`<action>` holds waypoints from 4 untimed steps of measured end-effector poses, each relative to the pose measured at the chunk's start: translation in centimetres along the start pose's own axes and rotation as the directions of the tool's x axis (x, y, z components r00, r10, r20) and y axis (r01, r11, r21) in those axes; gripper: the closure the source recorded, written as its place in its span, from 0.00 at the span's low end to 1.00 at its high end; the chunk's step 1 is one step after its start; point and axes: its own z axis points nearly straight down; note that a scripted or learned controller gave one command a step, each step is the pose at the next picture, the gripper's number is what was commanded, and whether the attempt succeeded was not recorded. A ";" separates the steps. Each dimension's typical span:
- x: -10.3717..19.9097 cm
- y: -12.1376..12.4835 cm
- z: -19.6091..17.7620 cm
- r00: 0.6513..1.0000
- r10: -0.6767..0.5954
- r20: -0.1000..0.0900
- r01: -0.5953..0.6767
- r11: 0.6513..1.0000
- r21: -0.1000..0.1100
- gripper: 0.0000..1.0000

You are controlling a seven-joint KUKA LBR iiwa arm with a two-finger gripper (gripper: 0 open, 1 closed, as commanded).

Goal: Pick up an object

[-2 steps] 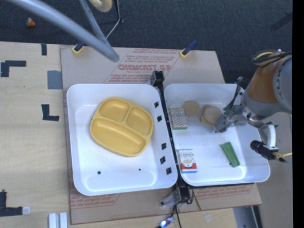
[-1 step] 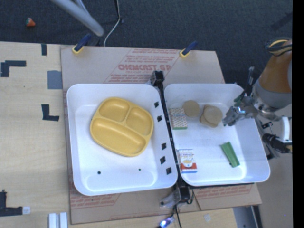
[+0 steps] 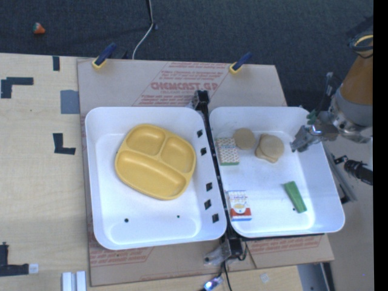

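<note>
- Seemingly the approach step was in hand: the gripper [image 3: 301, 142] hovered at the right bin's [image 3: 321, 223] right rim, holding nothing; jaw spread could not be told.
- Next, it needed to descend over the bun [image 3: 270, 147] just left of it.

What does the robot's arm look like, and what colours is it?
The arm is chunky and rounded. It is grey with an orange band near the wrist, and there is a pale ring higher up at the picture's edge. At its tip sits a small gripper made of grey metal, with dark, thin parts sticking out around it.
</note>
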 end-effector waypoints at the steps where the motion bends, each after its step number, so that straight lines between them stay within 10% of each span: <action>1: 0.6 -0.2 -4.5 1.000 0.000 0.000 0.000 1.000 0.000 1.00; 4: 17.0 3.1 -4.0 1.000 -0.004 -0.002 0.004 1.000 0.004 1.00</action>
